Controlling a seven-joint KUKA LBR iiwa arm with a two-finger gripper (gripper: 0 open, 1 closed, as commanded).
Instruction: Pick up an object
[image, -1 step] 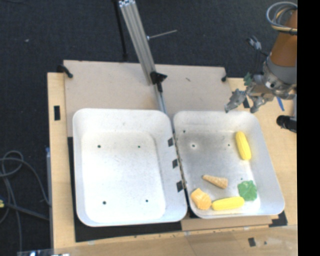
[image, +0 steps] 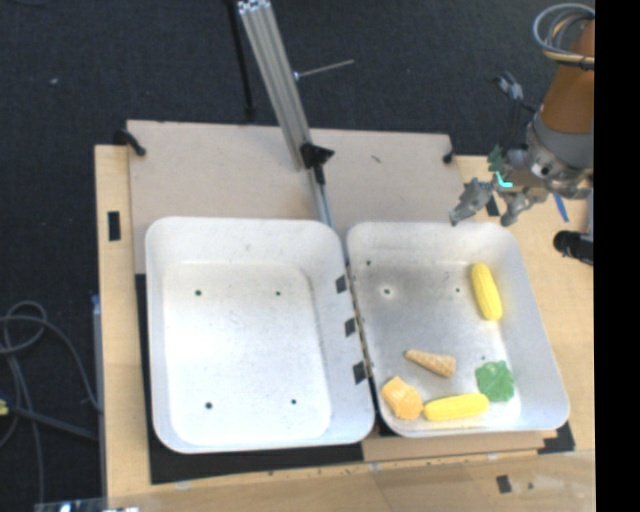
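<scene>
A grey metal post (image: 285, 95) slants over the back of the bench (image: 115, 300), its foot meeting the seam between two white bins; the left bin (image: 160, 330) lies on the far side of that seam from the arm. In the right bin (image: 535, 330), the landmark here, a yellow chunk (image: 402, 398) sits against the near-left corner, a tan cone (image: 430, 362) just behind it, a yellow corn cob (image: 456, 406) along the near wall, a green piece (image: 494, 381) touching that cob's right end, and a second cob (image: 486, 291) alone toward the back right. The end effector (image: 490, 203) hangs above the bin's back-right rim, its fingers spread and nothing between them. The crowded near corner looks the likeliest place for a miss: fingers coming down there could strike the wall or nudge a neighbour aside. The lone cob seems the easier target, though its rounded body may roll or slip from the closing fingers.
</scene>
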